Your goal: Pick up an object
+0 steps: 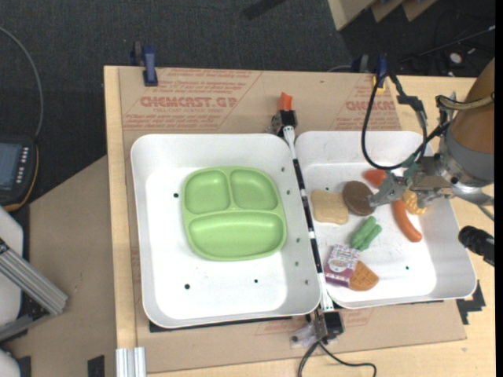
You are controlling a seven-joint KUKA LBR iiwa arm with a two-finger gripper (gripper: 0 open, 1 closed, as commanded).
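Several small toy foods lie in the right bin (440,285); the gripper (391,194) hangs near the sausage (407,219), probably light, stiff, slippery, best pinched across its middle; I cannot tell its state.

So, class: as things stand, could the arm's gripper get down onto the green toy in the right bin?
Probably yes. The green toy lies uncovered on the bin floor, apart from the sausage and the brown disc, and the gripper hovers just above and to its right.
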